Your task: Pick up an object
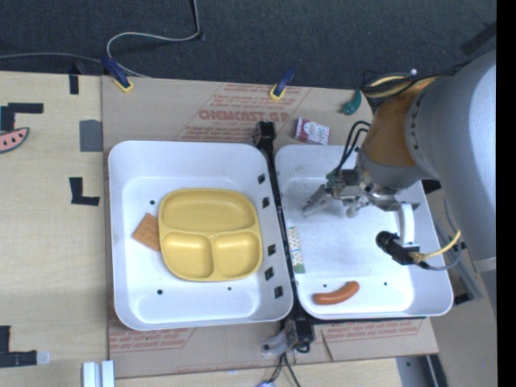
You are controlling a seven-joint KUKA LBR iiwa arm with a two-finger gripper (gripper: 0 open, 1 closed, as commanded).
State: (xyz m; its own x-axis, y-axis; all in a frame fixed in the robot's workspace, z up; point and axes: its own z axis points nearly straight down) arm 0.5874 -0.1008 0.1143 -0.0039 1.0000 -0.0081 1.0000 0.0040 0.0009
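Observation:
In the right bin point(419, 301) a reddish-brown sausage point(335, 293) lies near the front wall. A small printed strip point(294, 248) rests against that bin's left wall. My gripper point(332, 208) hangs over the back half of the right bin, well behind the sausage. Its two fingers are spread apart with nothing between them, so it is open. The left bin point(129, 168) holds a yellow divided plate point(211, 234), and a tan cracker-like piece point(147, 232) pokes out from under the plate's left edge.
The grey arm with its orange band point(395, 127) covers the right bin's back right corner. A black cable loop point(399, 248) hangs beside the wrist. Black clips point(270, 216) line the seam between the bins. A small red packet point(310, 131) lies on the cardboard behind them.

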